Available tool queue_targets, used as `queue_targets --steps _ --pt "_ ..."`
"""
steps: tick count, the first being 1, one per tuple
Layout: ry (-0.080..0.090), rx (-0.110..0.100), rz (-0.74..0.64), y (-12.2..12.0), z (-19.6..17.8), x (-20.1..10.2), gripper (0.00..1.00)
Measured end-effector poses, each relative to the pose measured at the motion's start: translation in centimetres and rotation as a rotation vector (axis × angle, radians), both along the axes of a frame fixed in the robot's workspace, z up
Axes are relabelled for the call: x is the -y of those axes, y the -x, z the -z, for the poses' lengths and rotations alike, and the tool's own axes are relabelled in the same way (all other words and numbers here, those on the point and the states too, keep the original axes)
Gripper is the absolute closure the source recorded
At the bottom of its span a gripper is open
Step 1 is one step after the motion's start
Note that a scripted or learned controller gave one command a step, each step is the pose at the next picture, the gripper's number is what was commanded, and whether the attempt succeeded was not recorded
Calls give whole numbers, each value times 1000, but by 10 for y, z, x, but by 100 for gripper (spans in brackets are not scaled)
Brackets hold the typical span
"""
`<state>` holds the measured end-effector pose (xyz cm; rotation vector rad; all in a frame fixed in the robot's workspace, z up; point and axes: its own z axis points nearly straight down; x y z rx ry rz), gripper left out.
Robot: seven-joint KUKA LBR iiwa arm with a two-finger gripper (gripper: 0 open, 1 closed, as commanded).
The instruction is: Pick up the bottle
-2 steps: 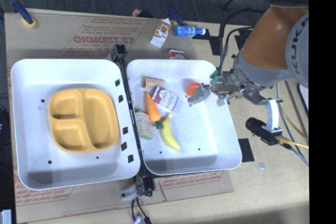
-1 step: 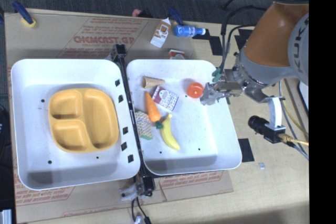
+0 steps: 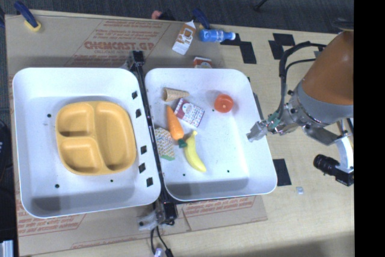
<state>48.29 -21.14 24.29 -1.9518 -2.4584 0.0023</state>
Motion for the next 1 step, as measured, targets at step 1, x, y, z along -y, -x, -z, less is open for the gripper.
queue_targets --steps 1 --pt "-1 0 -191 7 67 -46 100"
